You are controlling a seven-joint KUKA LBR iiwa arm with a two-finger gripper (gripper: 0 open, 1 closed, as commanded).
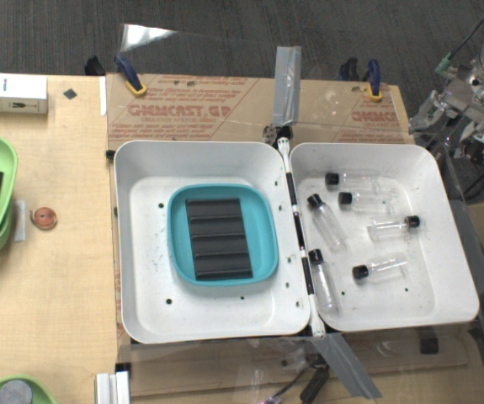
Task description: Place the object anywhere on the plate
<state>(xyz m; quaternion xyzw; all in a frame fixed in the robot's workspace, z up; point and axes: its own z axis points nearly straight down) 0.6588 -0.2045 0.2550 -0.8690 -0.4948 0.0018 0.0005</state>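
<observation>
The left bin (140, 310) holds a teal plate (178, 225) with a dark ribbed insert (218, 238) resting in its well. The right bin (444, 301) holds six clear vials with black caps, scattered and lying flat: one at the far side (351, 178), one beside it (368, 197), one angled near the dividing wall (324, 219), one toward the right (393, 225), one nearer (380, 268), and one along the left wall (321, 278). All sit well apart from the plate.

The arm's wrist hardware (469, 99) stands beyond the far right corner of the bench, clear of both bins. Its fingers are not discernible there, so whether the tool is open or carrying anything cannot be told.

Assessment: the vials look light, rigid and smooth, probably plastic or glass, though the view is too coarse to say which. They are likely to roll or slip. The soundest hold is across the body near mid-length, fingers square to the long axis. The vial toward the right has the most free room around it.
</observation>
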